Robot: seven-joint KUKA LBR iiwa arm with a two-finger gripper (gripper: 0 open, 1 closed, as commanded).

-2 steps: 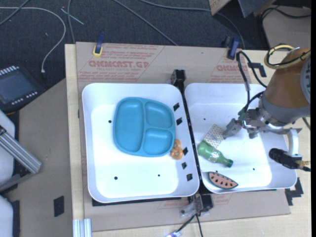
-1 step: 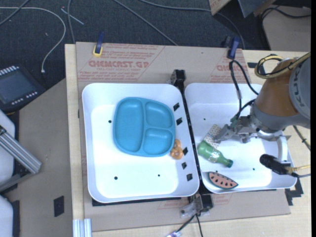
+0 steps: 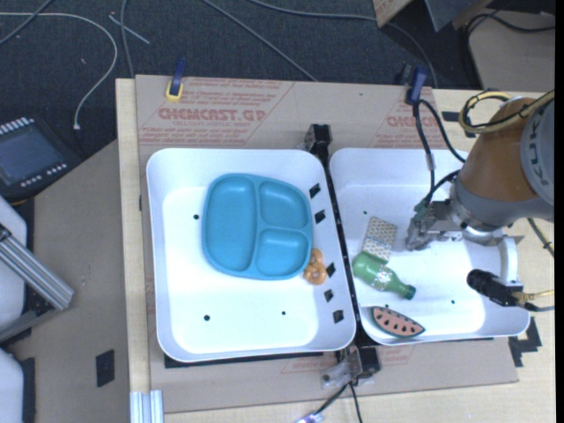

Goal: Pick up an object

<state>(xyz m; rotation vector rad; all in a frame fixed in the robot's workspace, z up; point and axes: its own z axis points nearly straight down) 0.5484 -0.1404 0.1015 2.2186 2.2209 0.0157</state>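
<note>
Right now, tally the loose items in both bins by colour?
Blue: 1, divided plate
Green: 1, bottle
Orange: 1, small toy
Red: 1, watermelon slice
Grey: 1, speckled flat piece
Total: 5

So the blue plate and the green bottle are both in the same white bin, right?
No. The camera view shows the blue plate in the left bin, while the green bottle lies in the right bin, across the divider.
</note>
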